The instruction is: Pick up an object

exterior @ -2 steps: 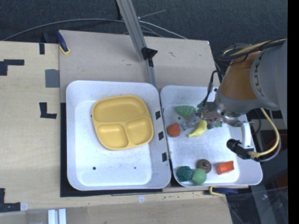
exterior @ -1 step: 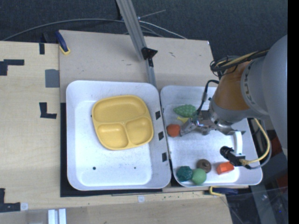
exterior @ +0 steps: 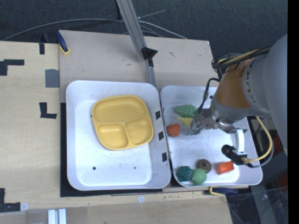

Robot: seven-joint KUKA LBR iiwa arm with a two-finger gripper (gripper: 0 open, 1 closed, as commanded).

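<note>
Now down among the toys in the right bin

Grey two-finger gripper (exterior: 195, 127) low inside the right shallow white bin (exterior: 212, 146), near its far-left part. Open or shut: impossible to tell from this slant, and nothing visibly held.

Probably aimed at the small yellow plastic toy piece (exterior: 185, 121), just beside the gripper on its left. Touching that piece on the far side, a green leafy toy vegetable (exterior: 185, 110); nearby on the near side, a small round orange-red toy fruit (exterior: 173, 130), close to the bin's left wall.

Likely light, stiff and smooth, so prone to skidding or tipping if pinched off-centre. Best taken across its narrow middle, clear of the leafy neighbour. Exact shape too small to make out.

Well apart along the near edge: a dark green knobbly toy (exterior: 184, 173), a pale green ball (exterior: 199, 176), a brown ring-shaped toy (exterior: 203, 164) and an orange block (exterior: 225, 167).

In the left shallow white bin (exterior: 79, 125), a yellow three-compartment plastic plate (exterior: 122, 121)
</note>
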